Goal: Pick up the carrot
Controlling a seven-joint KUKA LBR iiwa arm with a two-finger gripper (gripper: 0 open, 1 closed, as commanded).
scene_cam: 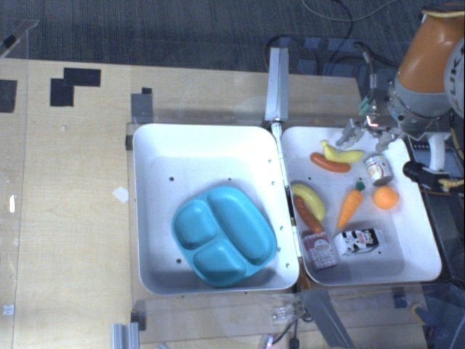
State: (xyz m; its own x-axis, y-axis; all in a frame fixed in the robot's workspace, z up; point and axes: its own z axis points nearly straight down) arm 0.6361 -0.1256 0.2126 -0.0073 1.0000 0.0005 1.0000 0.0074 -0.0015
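The carrot (349, 206), orange with a small green top, lies tilted in the middle of the right bin (418, 257). My gripper (368, 131) hangs over the bin's far edge, up and to the right of the carrot and well apart from it. Its fingers (351, 132) are spread, with nothing between them. A small yellow banana (341, 153) lies just below the fingers.
Around the carrot lie a red sausage (330, 163), a small can (377, 169), an orange (385, 198), a larger banana (308, 200), a milk carton (359, 241) and a pink packet (320, 251). The left bin (156, 166) holds a blue divided plate (224, 235).
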